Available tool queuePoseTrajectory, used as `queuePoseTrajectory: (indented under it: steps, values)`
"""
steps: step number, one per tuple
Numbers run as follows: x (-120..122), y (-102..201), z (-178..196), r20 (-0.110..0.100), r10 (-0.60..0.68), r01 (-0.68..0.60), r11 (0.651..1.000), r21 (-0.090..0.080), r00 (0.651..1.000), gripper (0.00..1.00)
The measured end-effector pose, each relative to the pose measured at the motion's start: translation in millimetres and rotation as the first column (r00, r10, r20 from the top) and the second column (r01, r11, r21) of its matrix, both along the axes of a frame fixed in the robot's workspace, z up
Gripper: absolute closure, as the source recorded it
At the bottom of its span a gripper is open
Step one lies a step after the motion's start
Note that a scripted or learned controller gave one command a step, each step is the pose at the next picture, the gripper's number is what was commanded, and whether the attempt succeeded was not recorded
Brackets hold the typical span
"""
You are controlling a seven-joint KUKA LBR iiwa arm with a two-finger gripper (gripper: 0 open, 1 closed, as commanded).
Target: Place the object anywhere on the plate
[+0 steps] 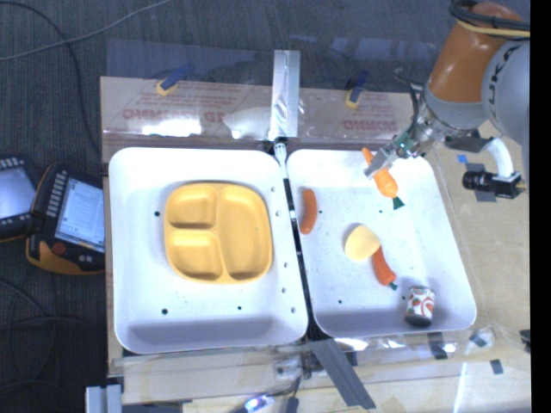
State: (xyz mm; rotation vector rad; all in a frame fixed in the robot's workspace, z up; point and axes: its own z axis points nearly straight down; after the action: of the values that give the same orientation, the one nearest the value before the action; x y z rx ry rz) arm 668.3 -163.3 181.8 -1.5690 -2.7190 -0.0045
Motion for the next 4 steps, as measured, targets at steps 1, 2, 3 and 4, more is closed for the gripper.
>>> queuePoseTrajectory:
  steps: [1,2,3,4]
  values:
    - [-10,60,6,-0.002,0.217,-0.217,0.976,-0.004,0.976,1.00]
    - [-32,172,20,-0.002,0.169,-0.169,0.986,-0.001,0.986,1.00]
    - [-32,172,20,-0.002,0.169,-0.169,0.986,-0.001,0.986,0.00]
    - [-31,174,27,-0.003,0.171,-0.171,0.985,0.003,0.985,1.00]
